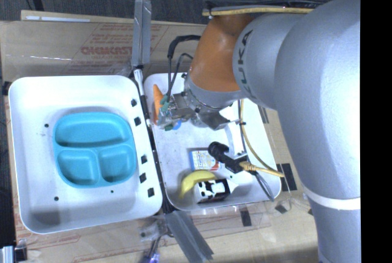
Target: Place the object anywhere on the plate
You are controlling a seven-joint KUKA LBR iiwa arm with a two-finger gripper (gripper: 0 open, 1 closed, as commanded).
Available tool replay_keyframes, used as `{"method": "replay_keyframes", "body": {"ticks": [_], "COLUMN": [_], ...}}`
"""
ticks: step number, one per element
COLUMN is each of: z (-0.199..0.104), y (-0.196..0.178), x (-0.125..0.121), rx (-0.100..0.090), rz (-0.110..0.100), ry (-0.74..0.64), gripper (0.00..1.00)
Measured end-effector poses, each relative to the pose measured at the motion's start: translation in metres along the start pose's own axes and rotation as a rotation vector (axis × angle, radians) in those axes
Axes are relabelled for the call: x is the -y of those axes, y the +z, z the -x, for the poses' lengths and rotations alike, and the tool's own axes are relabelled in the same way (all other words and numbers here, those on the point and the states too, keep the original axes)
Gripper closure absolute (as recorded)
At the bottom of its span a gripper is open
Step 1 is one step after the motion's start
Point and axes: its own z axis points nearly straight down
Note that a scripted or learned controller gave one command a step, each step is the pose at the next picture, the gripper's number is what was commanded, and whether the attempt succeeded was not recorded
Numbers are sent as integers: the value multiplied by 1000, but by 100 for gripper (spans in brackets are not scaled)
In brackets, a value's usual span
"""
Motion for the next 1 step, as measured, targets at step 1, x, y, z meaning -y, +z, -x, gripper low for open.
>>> {"method": "replay_keyframes", "body": {"ticks": [1], "z": [-50], "y": [0], "x": [31], "rx": [0], "rz": [-1], "ry": [-189], "gripper": [100]}}
